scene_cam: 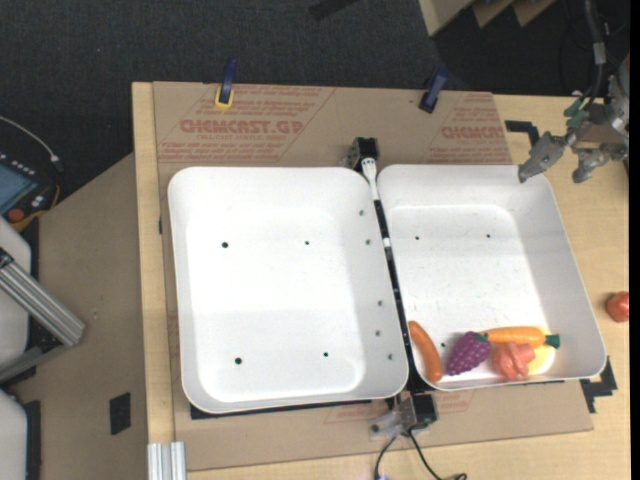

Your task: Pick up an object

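Observation:
Toy food lies along the near edge of the right bin [560, 230]: an orange-red sausage [425, 352], a purple grape bunch [467, 352], a carrot [519, 336] and a pink piece [511, 361] with something yellow beside it. My gripper [553, 166] hangs at the far right, over the right bin's back right corner, well away from the toys. Its two grey fingers are spread apart with nothing between them.
The left bin [190, 268] sits beside the right one, joined by a black divider [385, 258]. Both rest on a cardboard sheet [300, 118] held by clamps at the back. A small red object [617, 307] lies outside the right bin.

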Motion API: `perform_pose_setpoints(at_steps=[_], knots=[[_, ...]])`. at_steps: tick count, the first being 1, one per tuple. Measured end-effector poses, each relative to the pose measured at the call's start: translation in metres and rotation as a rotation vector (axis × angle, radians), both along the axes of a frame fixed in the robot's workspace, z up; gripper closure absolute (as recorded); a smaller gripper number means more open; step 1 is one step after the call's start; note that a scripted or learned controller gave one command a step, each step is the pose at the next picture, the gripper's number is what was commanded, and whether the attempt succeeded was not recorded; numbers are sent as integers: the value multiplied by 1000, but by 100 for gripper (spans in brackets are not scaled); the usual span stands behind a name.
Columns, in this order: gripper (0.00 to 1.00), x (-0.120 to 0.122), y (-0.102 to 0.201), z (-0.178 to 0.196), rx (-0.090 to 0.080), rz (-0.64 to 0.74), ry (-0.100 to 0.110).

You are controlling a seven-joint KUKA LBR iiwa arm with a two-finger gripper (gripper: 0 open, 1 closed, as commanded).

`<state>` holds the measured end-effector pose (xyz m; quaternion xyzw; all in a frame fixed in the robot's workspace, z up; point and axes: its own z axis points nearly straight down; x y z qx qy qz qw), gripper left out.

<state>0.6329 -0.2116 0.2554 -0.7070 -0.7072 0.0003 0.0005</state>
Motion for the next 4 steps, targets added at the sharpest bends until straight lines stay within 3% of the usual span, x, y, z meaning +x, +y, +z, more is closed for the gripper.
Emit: perform_pose_setpoints(at_steps=[1, 3, 4], knots=[[0, 36, 47, 78, -3, 6, -13], [0, 34, 164, 263, -1, 7, -15], [0, -6, 230, 282, 1, 6, -1]])
